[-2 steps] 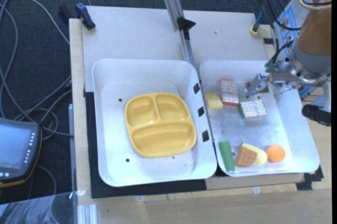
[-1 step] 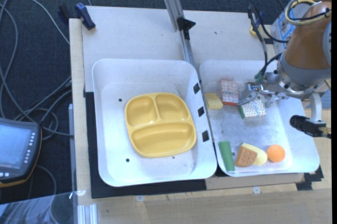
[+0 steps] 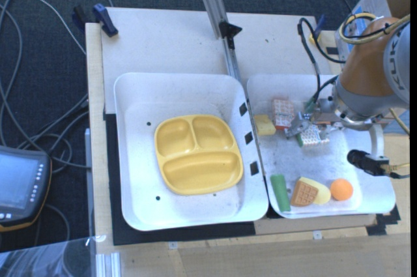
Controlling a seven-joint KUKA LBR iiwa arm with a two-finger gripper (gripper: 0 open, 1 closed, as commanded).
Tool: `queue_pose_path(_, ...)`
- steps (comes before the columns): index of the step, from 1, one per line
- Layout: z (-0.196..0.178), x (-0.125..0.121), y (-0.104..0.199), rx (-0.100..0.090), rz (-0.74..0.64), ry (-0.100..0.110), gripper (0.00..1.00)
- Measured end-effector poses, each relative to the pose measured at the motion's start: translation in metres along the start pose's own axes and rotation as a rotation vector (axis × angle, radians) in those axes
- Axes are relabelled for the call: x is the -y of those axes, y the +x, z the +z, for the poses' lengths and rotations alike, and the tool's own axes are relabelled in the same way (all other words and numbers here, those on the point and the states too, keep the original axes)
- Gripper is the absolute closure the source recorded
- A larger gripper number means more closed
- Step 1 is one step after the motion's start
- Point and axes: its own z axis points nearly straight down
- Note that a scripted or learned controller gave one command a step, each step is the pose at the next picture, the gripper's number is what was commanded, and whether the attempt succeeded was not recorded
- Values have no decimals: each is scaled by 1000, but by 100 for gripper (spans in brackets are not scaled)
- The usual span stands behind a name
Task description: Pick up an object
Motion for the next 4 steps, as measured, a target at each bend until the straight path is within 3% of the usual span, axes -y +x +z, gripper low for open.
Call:
queue_pose_path(1,-14,-2,0,0,-1,-8,100)
queue_pose_path(2,-75,-3,9,3,-2,-14,100)
queue_pose_path(3,-109,-4,9,3,-1,-12,100)
queue_pose_path(4,-98,4,62,-1,-6,-4,100)
